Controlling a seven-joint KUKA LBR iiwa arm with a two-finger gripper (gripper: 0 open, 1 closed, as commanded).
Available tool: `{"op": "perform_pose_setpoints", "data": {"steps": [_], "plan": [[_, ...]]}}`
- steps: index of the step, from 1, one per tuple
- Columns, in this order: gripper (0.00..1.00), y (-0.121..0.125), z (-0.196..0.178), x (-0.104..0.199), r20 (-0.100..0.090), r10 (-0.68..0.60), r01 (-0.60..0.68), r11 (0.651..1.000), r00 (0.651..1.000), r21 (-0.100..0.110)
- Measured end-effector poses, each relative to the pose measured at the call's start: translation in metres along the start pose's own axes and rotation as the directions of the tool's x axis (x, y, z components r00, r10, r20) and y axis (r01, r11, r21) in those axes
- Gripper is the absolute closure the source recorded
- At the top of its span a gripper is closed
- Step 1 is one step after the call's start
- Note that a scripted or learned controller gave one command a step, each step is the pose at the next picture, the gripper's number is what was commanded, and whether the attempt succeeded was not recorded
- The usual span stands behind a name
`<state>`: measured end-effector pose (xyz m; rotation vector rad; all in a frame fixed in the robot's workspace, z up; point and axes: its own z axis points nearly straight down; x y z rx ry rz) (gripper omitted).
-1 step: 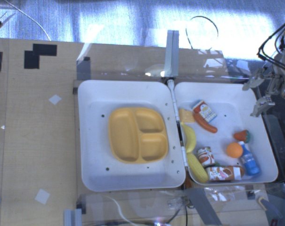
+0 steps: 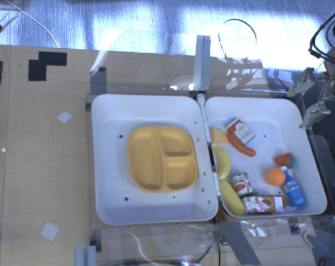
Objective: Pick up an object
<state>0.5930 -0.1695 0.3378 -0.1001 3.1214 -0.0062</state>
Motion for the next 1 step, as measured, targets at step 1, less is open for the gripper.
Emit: {"op": "perform_pose_setpoints", "data": {"steps": [1], "plan": [[0.00,0.0025,0.2424,0.0212,-0.013,0.090,-0.090,0.996,0.996,-0.003]]}}
